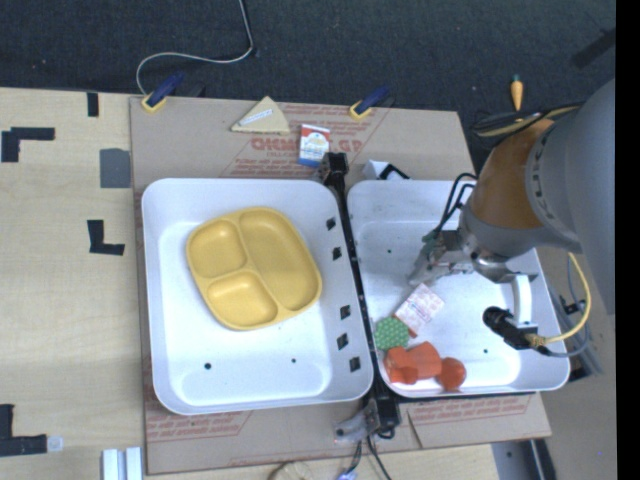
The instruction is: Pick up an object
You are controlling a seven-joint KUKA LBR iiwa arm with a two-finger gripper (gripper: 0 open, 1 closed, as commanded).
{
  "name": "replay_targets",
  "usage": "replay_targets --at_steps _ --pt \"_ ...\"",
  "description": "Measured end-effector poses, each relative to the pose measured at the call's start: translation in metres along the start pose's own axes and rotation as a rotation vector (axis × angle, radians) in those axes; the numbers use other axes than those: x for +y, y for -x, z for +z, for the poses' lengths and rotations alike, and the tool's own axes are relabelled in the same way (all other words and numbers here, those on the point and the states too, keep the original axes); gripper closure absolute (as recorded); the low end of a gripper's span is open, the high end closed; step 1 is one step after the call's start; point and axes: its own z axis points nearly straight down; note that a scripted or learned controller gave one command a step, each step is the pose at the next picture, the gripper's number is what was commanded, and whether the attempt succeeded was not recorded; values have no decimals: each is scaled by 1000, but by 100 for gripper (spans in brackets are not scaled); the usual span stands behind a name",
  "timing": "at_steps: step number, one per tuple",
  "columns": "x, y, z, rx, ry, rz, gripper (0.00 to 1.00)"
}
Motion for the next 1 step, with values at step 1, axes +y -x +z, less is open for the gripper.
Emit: replay_targets --at_steps 1 --pt "-15 0 -21 5 -7 0 100"
